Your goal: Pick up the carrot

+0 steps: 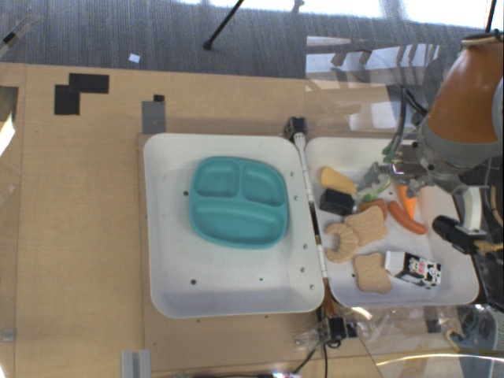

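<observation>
Closest to me, at the near edge of the bench, a small black clip with trailing wires (337,328) sits where the two bins meet. My marker is the yellow wedge of toy cheese (337,181) in the shallow white bin on the arm's side (465,294).

The carrot (406,201), a short orange plastic stub, lies in that same bin, on the arm's side of the wedge and a touch nearer to me. A longer red-orange toy sausage (407,219) lies just beside it, perhaps touching.

The metal two-finger gripper (391,172) hangs between the wedge and the carrot, low over the bin. A scrap of green (379,187) shows under it. Whether the gripper is spread or closed, I cannot tell, and I see nothing clearly caught in it.

To my eye it is lining up for the grasp. It should centre over the orange stub, not the green scrap, and straddle the stub's narrow width. It also needs to keep off the sausage, or it may pinch both.

The grey wrist with its orange band (472,85) covers the bin's far corner. I cannot say whether the green scrap is the carrot's top or a separate piece. The carrot's far end is lost under the metalwork.
</observation>
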### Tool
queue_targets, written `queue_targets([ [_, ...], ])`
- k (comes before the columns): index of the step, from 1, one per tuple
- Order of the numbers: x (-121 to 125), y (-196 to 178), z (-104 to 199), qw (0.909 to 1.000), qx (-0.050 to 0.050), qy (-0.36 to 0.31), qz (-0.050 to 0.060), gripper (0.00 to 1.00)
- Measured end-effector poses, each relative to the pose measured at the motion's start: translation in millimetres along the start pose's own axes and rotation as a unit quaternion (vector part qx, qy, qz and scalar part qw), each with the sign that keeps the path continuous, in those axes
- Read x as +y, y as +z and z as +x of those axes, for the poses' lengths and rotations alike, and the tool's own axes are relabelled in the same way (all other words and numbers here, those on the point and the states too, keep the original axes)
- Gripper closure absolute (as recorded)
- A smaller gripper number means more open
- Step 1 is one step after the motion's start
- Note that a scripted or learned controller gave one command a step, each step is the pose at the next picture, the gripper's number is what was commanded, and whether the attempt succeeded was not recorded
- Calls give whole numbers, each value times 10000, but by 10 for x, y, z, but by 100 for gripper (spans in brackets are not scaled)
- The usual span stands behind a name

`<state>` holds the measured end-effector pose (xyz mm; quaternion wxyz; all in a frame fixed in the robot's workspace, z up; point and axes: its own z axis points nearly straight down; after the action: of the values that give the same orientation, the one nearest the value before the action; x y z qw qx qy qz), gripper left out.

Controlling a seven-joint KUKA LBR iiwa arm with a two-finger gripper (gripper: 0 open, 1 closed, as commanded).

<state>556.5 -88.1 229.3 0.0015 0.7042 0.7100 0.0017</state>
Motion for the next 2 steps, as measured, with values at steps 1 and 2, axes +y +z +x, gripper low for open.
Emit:
queue_targets([
  [1, 716, 1050, 61, 9995, -14, -303, 2, 0],
  [2, 714, 1282, 15, 9986, -38, -487, -197, 0],
])
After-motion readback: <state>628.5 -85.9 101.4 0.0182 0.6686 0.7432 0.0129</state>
